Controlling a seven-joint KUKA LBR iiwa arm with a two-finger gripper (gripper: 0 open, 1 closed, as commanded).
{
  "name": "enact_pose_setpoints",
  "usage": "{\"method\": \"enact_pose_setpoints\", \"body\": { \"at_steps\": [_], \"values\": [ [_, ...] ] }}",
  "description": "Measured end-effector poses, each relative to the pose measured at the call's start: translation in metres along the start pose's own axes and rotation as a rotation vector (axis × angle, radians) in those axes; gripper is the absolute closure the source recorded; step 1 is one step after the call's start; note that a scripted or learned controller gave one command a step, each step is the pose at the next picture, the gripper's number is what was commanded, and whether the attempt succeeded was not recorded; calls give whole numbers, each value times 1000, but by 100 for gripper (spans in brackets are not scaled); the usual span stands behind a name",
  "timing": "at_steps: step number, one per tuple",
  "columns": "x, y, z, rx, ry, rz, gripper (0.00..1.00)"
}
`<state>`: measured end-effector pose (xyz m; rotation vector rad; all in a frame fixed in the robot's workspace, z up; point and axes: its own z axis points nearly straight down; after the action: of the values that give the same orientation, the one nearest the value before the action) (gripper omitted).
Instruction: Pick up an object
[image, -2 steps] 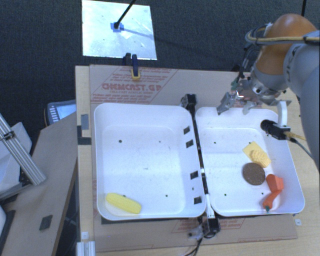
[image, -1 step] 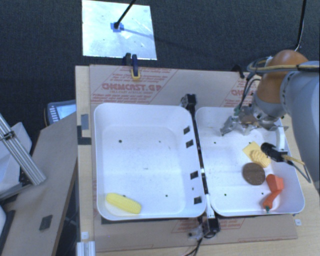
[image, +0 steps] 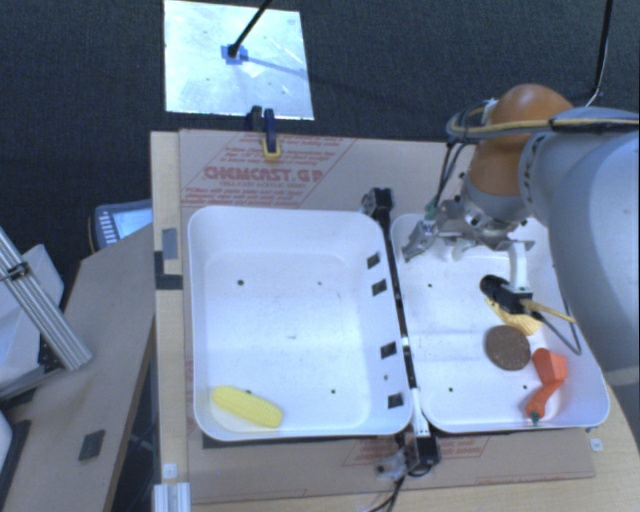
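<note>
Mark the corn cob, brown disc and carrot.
corn cob (image: 246, 406): camera view, middle of the cob, left bin.
brown disc (image: 507, 347): camera view, centre of its top face, right bin.
carrot (image: 546, 376): camera view, orange body, right bin.

You're looking at two bins, left bin (image: 290, 300) and right bin (image: 450, 300), both smooth white plastic with a soft sheen. Under them the board (image: 300, 165) reads as matt brown cardboard with red print. The corn cob (image: 247, 407) looks like glossy yellow plastic, bumpy on top. The carrot (image: 545, 380) is smooth orange plastic, the brown disc (image: 507, 348) dull and grainy. Your arm (image: 590, 200) shows satin grey casing, and the orange band (image: 515, 140) shines.
</note>
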<state>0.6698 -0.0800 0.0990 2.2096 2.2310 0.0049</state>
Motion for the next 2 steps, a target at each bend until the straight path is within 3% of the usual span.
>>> {"method": "enact_pose_setpoints", "body": {
  "at_steps": [1, 2],
  "values": [
    [-43, -88, 15, 9, -1, 14, 0],
    [-74, -43, 13, -3, -4, 8, 0]
  ]
}}
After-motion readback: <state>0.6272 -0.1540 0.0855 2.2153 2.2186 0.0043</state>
